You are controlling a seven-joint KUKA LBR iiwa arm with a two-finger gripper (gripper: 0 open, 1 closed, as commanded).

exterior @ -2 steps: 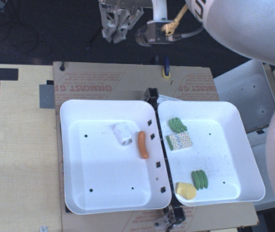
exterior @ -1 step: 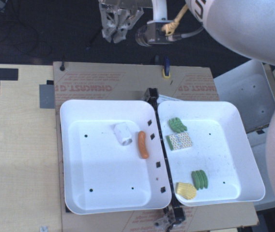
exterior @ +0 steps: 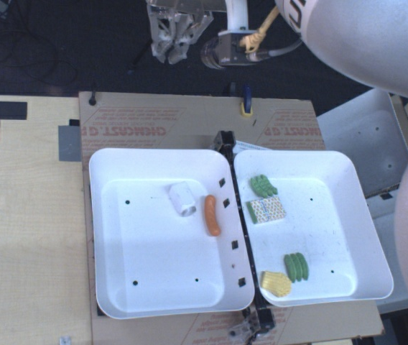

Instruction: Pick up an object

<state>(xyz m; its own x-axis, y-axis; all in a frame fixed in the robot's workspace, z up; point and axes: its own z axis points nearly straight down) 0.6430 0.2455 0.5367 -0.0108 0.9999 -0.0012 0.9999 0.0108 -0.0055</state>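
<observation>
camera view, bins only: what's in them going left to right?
white cup → orange sausage → patterned block → lower green pod. Left out, since they overlap others in x: upper green pod and yellow corn piece.

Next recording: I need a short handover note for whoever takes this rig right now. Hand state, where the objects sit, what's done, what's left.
Hand: raised behind the bins, above the dark area beyond the bench, with nothing between its fingers.
Left bin: white cylinder and orange sausage-shaped piece near the divider.
Right bin: green piece, patterned block, second green piece, yellow piece.
Done: nothing picked yet.
Left: choose an object, descend, grasp, lift.
</observation>
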